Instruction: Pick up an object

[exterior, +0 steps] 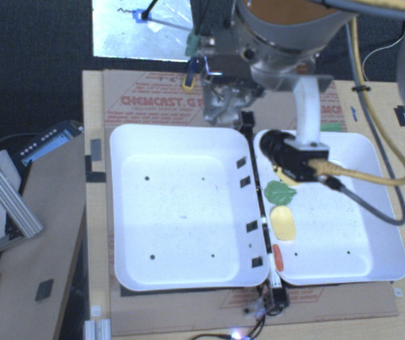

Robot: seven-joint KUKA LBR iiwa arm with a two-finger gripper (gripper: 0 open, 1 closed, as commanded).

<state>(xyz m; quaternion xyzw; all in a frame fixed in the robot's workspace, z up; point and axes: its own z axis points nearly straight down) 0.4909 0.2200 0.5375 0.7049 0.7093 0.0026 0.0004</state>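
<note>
One green piece [280, 191] in the right bin [362, 264]
We see it lower in view than the end effector [234, 108], apart; spread or pressed together, we cannot tell.

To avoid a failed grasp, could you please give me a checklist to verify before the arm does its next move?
1. Things to pick in the right bin: green piece, yellow piece, red piece: ok.
2. Over a piece: the gripper shows near the bins' far rim: not ok.
3. Green and yellow pieces apart: cannot tell.
4. Red piece away from the bin wall: not ok, it lies beside it.
</note>
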